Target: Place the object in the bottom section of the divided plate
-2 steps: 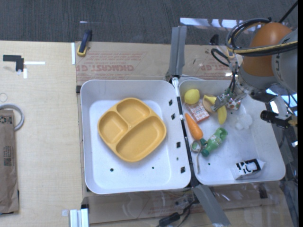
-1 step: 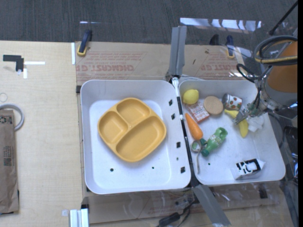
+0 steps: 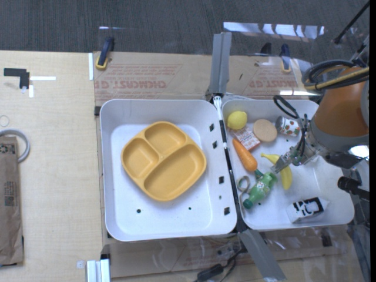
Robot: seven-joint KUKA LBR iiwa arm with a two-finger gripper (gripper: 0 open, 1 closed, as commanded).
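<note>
Two white bins sit side by side. The left bin (image 3: 117, 216) holds one yellow divided plate (image 3: 164, 160) with three sections, nothing in any of them. The right bin (image 3: 329, 216) holds one lemon (image 3: 237, 120), one carrot (image 3: 245, 154), one tan disc (image 3: 265, 130), one green bottle (image 3: 259, 188), one banana (image 3: 281, 168), one small black-and-white box (image 3: 307, 207) and one speckled cup (image 3: 287, 125). The gripper (image 3: 294, 158) hangs low over the banana, touching or just above it; whether its fingers are spread or pinching cannot be told

Bright even overhead light; soft shadows; glare top right; sharp.
</note>
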